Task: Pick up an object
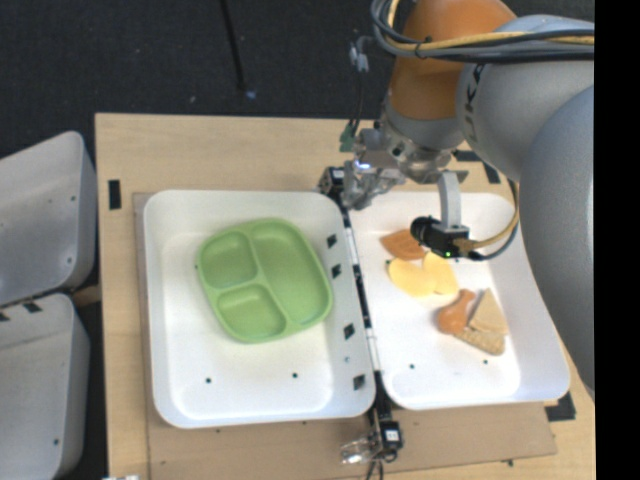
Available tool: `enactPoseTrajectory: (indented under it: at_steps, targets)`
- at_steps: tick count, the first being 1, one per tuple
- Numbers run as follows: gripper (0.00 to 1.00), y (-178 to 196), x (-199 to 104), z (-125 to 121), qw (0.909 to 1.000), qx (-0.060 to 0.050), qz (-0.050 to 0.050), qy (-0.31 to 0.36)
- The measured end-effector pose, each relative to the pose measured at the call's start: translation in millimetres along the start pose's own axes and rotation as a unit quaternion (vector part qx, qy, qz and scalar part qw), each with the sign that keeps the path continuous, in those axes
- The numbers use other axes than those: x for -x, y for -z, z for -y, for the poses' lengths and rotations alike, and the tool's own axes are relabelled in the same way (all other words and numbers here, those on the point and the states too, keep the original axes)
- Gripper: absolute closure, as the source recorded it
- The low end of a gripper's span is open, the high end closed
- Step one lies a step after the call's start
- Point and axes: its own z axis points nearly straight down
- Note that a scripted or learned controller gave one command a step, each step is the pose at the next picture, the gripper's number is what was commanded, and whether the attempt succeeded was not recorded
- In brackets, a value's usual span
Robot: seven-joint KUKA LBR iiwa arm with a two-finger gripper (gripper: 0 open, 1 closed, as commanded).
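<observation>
In the right bin (530, 368) lie an orange piece (400, 243), a pale yellow piece (418, 278), and at the front a tan bread-like wedge (487, 326) with a second orange piece (453, 315) touching its left side. My gripper (352, 185) hangs over the far end of the divider between the two bins, behind and to the left of these pieces. It touches none of them, and I see nothing held in it.
A green three-compartment plate (263, 278) lies in the middle of the left bin (170, 378). The arm's grey body (540, 118) looms over the right bin's far right side. Wooden bench (200, 138) surrounds the bins.
</observation>
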Motion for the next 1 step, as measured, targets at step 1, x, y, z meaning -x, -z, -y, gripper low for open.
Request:
enactPoseTrajectory:
  at_steps: [1]
  targets:
    - [1.0, -14.2, -57.3, 3.2, 1.0, -0.002, 0.0, 0.0]
